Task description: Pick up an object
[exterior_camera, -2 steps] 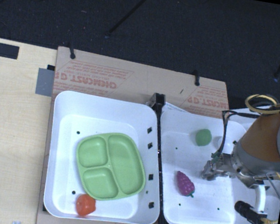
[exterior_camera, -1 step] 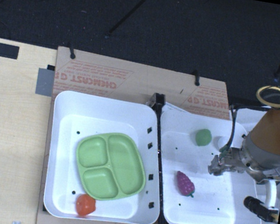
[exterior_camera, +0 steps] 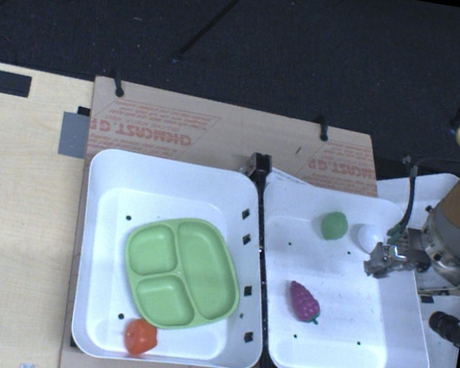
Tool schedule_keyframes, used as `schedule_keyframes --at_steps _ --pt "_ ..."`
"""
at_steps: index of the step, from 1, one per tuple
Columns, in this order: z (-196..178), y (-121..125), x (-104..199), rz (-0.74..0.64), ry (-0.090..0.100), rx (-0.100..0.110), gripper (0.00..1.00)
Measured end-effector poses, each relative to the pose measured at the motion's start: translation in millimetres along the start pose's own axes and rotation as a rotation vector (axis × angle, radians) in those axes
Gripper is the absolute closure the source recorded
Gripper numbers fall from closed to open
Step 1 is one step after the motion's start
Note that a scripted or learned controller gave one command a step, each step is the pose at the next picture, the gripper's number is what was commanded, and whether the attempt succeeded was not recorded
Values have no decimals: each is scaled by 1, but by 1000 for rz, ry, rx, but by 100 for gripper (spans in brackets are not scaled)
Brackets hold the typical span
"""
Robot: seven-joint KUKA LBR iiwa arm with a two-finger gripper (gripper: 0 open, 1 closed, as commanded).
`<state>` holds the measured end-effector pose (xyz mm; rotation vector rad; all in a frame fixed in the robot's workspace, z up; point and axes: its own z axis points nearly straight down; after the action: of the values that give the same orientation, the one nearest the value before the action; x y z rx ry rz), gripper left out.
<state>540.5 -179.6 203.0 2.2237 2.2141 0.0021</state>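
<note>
Tool (exterior_camera: 381, 260) beside white ball (exterior_camera: 366, 236)

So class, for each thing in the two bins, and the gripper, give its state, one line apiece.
green divided plate: lying flat in the left bin, compartments bare
orange object: resting in the left bin beside the plate's near edge
green ball: loose in the right bin
purple grapes: lying loose in the right bin
gripper: at the right bin's right edge, holding nothing visible

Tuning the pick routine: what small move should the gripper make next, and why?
Probably shift the gripper toward the green ball and lower. It sits at the right bin's edge holding nothing, and that ball lies nearest.
</note>
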Motion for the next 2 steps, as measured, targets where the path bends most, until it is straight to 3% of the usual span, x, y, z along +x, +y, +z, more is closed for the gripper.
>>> schedule_keyframes --at_steps 1,2 --pt "-14 0 -1 -3 2 4 100" --pt "-12 7 41 -8 4 6 100"
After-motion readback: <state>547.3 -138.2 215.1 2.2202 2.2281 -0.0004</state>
